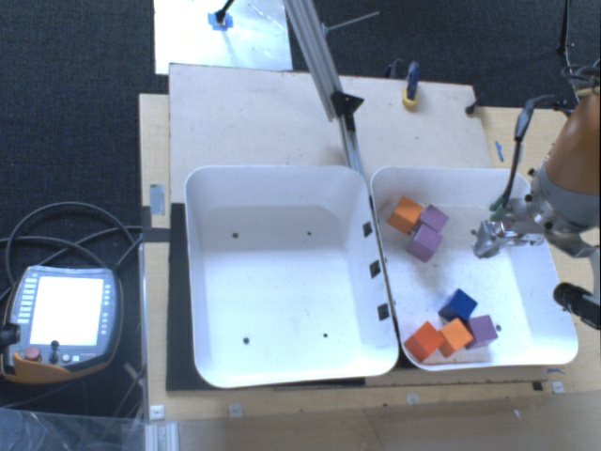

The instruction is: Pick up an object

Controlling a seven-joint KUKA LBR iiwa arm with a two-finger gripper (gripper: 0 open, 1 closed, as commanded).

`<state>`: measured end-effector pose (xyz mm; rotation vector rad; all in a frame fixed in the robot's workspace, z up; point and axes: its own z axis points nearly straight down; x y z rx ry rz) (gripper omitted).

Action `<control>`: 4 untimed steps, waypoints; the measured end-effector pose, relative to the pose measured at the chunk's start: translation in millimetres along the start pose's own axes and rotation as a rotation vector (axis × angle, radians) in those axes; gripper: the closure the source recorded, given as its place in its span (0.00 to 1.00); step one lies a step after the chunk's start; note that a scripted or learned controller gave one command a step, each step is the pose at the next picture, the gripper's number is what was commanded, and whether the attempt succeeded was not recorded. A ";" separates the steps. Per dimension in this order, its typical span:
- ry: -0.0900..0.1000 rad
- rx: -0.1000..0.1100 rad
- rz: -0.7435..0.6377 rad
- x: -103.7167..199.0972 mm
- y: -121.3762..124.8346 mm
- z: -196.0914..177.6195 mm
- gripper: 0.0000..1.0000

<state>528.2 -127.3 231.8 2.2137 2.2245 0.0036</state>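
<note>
Hovering my gripper (488, 240) over the right bin (549, 346); I cannot tell its state.
Purple block (424, 242) lies near, toward the left bin (202, 280).

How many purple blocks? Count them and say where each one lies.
3, all in the right white bin. Two purple blocks touch near its upper left beside an orange block: one, one just below. The third sits in the lower cluster. None seems hidden.

Two white bins are seen on the table (282, 111). In the right bin (535, 346), two clusters of orange, purple and blue blocks are seen; the gripper (488, 241) is positioned between them.
</note>
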 end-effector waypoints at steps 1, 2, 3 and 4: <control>0.003 0.002 -0.005 54.5 0.7 9.7 1.00; 0.003 0.000 -0.006 108.0 1.1 -3.2 1.00; 0.003 0.002 -0.005 153.7 6.9 -1.3 1.00; 0.003 0.002 -0.006 205.8 6.9 -9.9 1.00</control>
